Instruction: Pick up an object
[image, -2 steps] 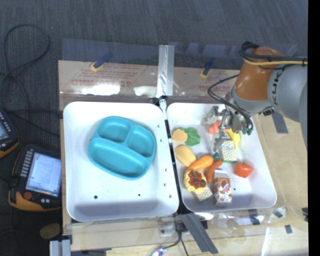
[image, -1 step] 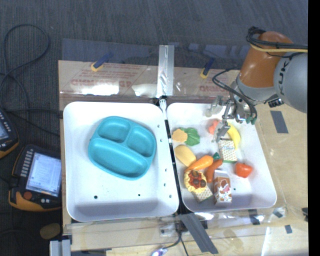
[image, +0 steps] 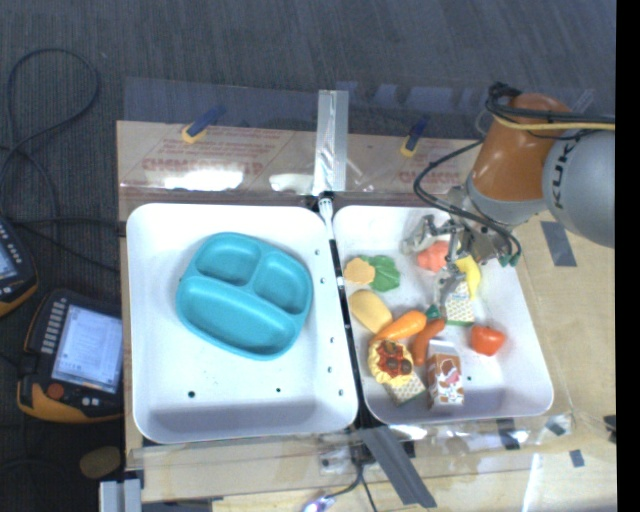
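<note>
From above, the gripper (image: 452, 268) hangs over the right bin (image: 535, 385), at two o'clock from its middle. Whether it is open or shut I cannot tell. Toy food lies below: a carrot (image: 402, 325), a tomato (image: 486, 340), a pizza slice (image: 392, 362).

A blue three-compartment plastic tray (image: 245, 293) lies in the left white bin (image: 150, 400). In the right white bin (image: 520, 390), the end effector (image: 452, 262) hangs at two o'clock above small plastic toy foods (image: 405, 345).
</note>
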